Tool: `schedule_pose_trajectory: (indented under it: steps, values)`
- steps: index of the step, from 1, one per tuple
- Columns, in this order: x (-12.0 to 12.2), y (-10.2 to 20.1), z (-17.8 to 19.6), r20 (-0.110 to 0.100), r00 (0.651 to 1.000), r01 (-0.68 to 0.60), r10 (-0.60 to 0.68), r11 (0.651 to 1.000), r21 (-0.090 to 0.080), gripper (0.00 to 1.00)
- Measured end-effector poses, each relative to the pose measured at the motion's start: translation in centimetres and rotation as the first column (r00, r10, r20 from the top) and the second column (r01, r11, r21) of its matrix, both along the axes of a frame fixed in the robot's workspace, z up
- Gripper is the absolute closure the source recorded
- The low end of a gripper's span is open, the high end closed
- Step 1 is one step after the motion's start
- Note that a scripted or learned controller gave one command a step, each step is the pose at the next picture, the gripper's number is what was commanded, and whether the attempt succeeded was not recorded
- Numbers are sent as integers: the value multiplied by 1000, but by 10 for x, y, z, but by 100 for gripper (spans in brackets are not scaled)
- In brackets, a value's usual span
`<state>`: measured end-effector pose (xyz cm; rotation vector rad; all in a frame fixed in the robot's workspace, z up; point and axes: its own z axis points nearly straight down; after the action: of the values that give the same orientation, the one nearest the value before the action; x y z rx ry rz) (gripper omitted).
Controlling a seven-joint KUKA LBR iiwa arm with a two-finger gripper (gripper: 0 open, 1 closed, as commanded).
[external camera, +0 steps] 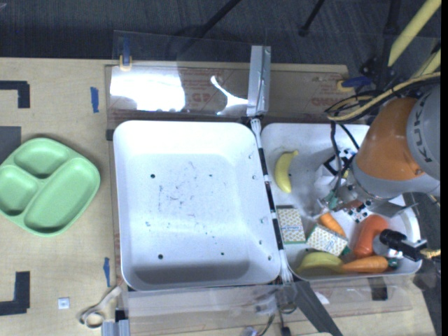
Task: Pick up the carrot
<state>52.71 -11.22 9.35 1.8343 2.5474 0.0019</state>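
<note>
Orange against the white plastic — lying along the near wall of the right bin [308, 133], the carrot [364, 264], long axis running left to right. Touching or nearly touching a yellow banana-like piece [319, 260] at its left end and a red-orange vegetable [369, 234] leaning just above it. Sitting a little further left, a smaller orange wedge [332, 223], beside two speckled packets [290, 225]. Resting higher up near the divider, a second banana [283, 171]. Reaching in from the right, the grey arm with its orange band [387, 145], wrist hanging over the middle of the right bin, with the gripper [341, 200] hovering just above the small wedge and apart from the carrot — spread of the tool impossible to tell through cables and clutter. Lying bare, the left bin [189, 194]; resting well apart on the bench at far left, a green divided plate [46, 185].
</note>
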Motion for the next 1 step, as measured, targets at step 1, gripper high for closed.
schedule_pose_trajectory:
  steps: [1]
  values:
    - [48, 71, 202, -8, 957, 290, -290, 957, -3, 100]
